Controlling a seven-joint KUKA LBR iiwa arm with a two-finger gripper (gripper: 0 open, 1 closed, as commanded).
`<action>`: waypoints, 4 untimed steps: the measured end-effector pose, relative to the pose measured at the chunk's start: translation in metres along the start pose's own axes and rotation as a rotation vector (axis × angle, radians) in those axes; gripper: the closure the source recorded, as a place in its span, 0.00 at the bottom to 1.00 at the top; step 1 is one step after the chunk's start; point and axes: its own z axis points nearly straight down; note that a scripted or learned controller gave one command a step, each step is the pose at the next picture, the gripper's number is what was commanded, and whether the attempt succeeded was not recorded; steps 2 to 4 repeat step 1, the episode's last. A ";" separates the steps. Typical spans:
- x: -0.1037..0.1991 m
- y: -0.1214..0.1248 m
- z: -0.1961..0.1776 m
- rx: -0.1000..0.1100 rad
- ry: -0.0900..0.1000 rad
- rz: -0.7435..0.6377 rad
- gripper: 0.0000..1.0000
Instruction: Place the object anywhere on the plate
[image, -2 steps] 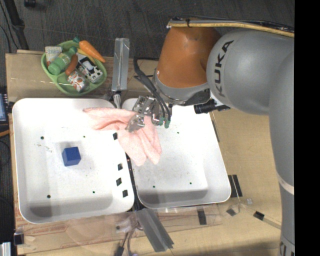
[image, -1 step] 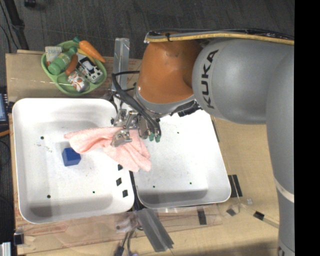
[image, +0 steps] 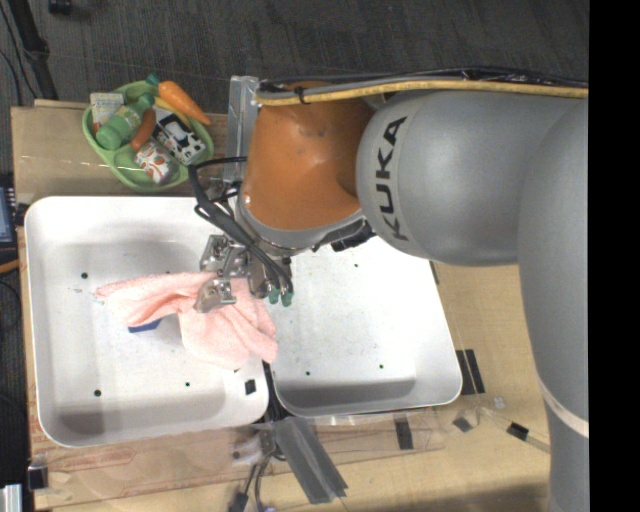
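While the jaws' state is unclear, the pink cloth (image: 200, 315) drapes the left bin's (image: 60, 400) right rim.

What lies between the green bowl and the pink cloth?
In the camera view, just the left bin's white rim and floor separate bowl and cloth.

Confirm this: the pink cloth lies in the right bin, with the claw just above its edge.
Wrong bin. The camera view shows the pink cloth lying in the left bin, with the claw just above its right edge.
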 end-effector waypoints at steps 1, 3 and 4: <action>0.000 0.000 0.000 0.000 0.000 0.001 0.00; 0.000 0.000 0.000 0.000 0.000 0.001 0.00; 0.000 0.000 0.000 0.000 0.000 0.001 0.00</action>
